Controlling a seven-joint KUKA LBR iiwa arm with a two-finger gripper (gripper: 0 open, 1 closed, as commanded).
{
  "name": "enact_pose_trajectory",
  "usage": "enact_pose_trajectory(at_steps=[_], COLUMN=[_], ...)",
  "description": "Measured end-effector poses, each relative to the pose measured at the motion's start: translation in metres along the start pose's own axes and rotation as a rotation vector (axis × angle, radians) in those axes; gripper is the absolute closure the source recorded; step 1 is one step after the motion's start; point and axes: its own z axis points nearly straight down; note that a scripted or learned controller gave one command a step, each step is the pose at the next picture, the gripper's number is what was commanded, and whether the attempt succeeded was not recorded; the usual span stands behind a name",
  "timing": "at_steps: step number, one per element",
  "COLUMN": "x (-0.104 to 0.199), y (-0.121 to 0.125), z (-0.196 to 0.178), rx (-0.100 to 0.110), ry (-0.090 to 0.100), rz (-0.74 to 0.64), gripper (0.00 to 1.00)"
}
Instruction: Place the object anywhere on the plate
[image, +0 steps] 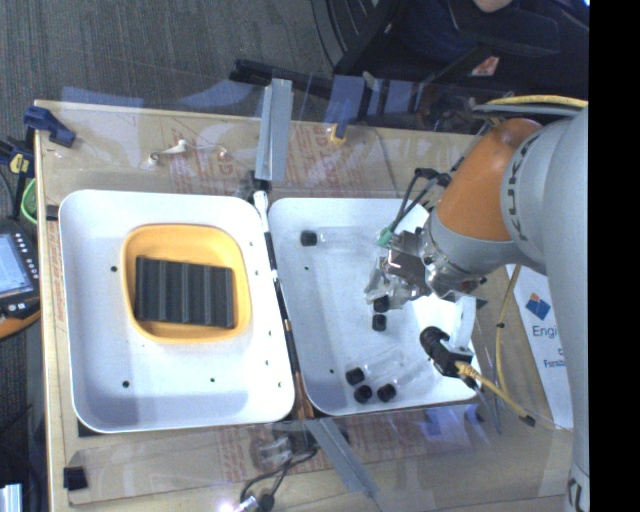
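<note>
In the left shallow white bin (80, 300) a rounded yellow plastic plate (185, 238) is lying flat near the middle, probably so that a drop from above is meeting a broad target. A dark ribbed rectangular block (185, 293) is sitting on the plate and covering most of its floor, leaving only the yellow rim bare.

The right shallow white bin (330, 340) is serving as the stock, with small black stubby pieces lying loose and scattered in it. A lone piece (308, 238) is resting near the upper left corner. A cluster of three pieces (365, 394) is sitting close together near the lower edge. A fifth piece (379, 322) is lying by itself toward the middle.

The grey metal gripper (388, 282) is hanging tilted just beside that fifth piece, on its upper side in the view. I judge it is aiming at this one as the object to carry. The piece is lying on the bin floor, not lifted, and well apart from the plate. I cannot tell whether the claw is apart or together, since its tip is blurring into the white behind it.

Counted, there are two bins, one plate, one ribbed block, five black pieces and one gripper.
</note>
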Motion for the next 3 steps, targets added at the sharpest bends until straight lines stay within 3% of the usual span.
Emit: enact_pose_trajectory(at_steps=[1, 2, 3], x=[0.052, 0.109, 0.164], y=[0.032, 0.016, 0.013], z=[-0.012, -0.007, 0.017], rx=[-0.003, 0.003, 0.004], ry=[-0.001, -0.001, -0.003], rz=[-0.270, -0.486, -0.527], gripper=[1.00, 1.00, 1.00])
